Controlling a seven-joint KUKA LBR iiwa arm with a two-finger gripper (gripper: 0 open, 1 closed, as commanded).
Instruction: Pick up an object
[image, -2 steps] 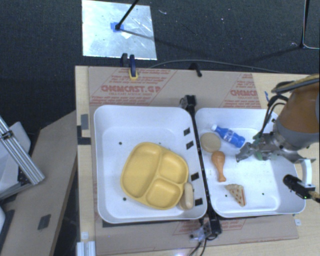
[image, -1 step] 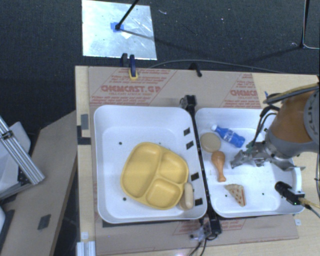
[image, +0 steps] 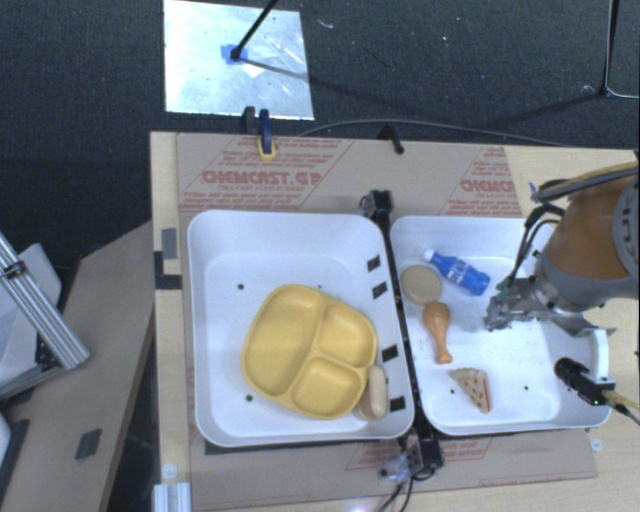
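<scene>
Bench (image: 165, 420) bearing two white bins (image: 290, 240)

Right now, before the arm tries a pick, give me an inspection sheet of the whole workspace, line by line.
Surface: bench covered with printed cardboard, bearing the left bin and the right bin side by side.
Job's things: in the right bin, blue bottle, round tan disc, toy drumstick, wedge-shaped slice.
Clutter: in the left bin, yellow divided tray with a pale roll at its lower right edge.
Grippers: gripper low over the right bin, right of the drumstick; nothing seen in it.
Cables: dark cable along the bench's far edge; wires on the arm.
Surroundings: dark carpet, shiny sheet.
</scene>
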